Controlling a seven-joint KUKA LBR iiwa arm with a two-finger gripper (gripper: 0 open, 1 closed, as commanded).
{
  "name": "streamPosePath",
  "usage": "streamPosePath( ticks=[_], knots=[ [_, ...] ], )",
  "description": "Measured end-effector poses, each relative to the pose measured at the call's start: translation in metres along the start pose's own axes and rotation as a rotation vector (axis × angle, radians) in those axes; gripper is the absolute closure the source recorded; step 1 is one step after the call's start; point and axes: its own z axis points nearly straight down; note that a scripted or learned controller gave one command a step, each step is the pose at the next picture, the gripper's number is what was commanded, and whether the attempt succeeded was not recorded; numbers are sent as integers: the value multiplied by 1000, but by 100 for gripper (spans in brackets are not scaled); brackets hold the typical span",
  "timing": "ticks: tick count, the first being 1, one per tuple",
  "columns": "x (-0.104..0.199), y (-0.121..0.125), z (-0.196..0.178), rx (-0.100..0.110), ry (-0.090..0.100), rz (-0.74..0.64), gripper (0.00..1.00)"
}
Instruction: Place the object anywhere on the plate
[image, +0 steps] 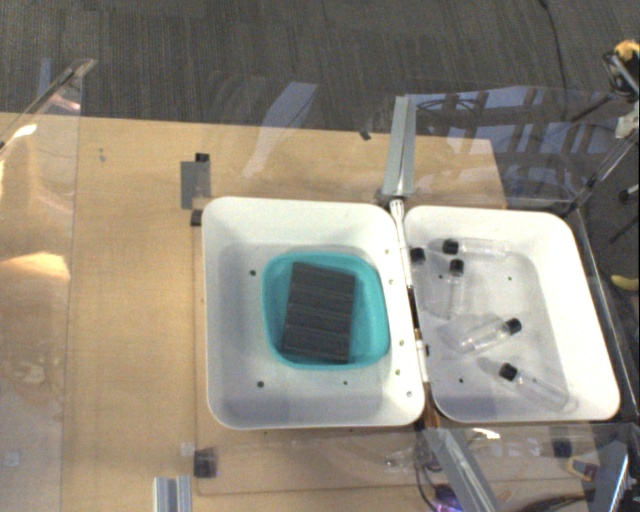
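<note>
A teal plate (371, 318) lies in the middle of the left white bin (230, 390). On it rests a dark grey ribbed rectangular block (319, 312), set slightly tilted and covering most of the plate's centre. In the right white bin (590, 300) lie several clear plastic vials with black caps, one near the top (470, 246), one in the middle (487, 334) and one at the lower right (530, 384).
A metal divider bar (399, 160) runs back from the seam between the two bins. A small dark bracket (197, 182) stands on the wooden bench behind the left bin. Metal frame parts (470, 478) sit below the bins at the front right.
</note>
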Motion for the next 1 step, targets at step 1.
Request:
streamPosePath(
  ticks=[1],
  knots=[
    [8,1,-1,-1,2,3,0]
  ],
)
